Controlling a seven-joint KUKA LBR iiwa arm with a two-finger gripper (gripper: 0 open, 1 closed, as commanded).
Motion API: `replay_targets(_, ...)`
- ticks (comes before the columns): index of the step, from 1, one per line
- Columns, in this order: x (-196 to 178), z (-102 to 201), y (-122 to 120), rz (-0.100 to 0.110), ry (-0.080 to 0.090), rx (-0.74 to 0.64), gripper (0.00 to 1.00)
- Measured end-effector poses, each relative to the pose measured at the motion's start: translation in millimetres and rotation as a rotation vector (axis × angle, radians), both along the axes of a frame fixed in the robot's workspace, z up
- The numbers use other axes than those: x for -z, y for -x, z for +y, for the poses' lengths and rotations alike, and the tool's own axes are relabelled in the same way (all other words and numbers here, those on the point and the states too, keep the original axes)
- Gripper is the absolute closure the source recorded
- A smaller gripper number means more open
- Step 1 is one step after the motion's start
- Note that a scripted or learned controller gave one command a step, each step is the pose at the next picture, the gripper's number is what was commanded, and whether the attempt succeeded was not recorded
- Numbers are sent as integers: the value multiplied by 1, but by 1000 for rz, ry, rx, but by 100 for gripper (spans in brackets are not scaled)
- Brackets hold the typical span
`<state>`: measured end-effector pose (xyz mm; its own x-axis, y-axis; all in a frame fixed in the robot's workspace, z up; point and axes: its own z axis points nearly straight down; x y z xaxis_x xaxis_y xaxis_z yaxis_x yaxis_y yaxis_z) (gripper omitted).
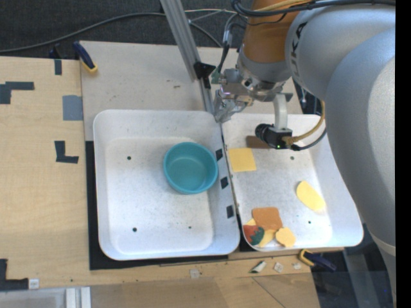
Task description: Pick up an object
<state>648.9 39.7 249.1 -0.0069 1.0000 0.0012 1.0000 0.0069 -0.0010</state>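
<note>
Claw (226, 108) sits at far rim between bins, fingers blurred, you can't tell grip state. Teal bowl (190, 167) in left bin (115, 191). Yellow square (243, 160), small pieces in right bin (334, 230).

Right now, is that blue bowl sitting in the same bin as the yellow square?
No, the blue bowl sits in the left bin; the yellow square lies in the right bin.

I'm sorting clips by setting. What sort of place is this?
Probably a robotics lab bench. A grey arm reaches over two white bins, one with a teal bowl, the other with toy food. Tape marks and loose cables suggest a test rig.
</note>
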Motion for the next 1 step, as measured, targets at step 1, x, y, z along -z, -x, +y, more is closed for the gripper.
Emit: replay_targets(1, 4, 54, -17, -1, 0, 0, 100)
